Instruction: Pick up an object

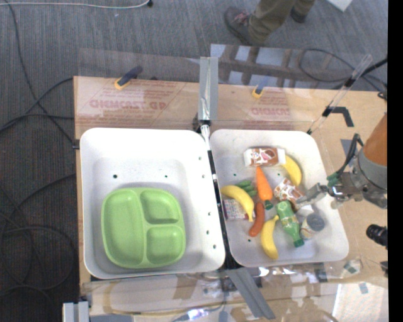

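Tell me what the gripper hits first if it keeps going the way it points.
Likely the small snack packet: the gripper points leftward into the right bin, just beside it. Height above the items is unclear.

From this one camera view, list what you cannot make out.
- End effector: too small and blurred to tell whether it is open or shut.
- Arm: cut off by the right edge.
- Brown packet in the right bin: label too small to read.
- Person above the bench: cut off by the top edge.
- Wrapper: partly hidden under a banana.
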Available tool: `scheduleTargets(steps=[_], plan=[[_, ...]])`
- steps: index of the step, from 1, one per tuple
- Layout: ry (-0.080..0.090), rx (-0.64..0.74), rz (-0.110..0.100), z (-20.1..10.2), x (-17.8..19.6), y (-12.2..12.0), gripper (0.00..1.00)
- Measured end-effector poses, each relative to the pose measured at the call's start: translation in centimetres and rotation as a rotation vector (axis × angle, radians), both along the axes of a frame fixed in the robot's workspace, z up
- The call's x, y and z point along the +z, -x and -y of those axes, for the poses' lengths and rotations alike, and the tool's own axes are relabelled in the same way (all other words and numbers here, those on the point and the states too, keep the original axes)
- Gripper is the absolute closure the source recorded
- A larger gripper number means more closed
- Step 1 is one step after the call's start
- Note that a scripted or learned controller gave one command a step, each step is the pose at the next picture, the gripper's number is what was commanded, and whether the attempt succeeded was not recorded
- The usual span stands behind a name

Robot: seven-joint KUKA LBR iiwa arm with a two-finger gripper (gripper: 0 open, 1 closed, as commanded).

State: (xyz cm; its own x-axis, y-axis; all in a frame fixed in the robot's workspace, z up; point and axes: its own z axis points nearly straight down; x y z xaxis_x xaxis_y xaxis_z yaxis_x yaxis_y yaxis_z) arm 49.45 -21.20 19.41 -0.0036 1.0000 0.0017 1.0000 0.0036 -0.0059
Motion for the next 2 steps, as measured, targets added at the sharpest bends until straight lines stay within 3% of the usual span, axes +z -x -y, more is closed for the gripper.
scheduleTargets(steps=[1, 2], plan=[[0.003, 0.067, 0.005, -3.38, -8.41, -0.89, 0.00], [-0.003, 0.070, -0.003, -3.67, -7.99, -0.80, 1.00]])
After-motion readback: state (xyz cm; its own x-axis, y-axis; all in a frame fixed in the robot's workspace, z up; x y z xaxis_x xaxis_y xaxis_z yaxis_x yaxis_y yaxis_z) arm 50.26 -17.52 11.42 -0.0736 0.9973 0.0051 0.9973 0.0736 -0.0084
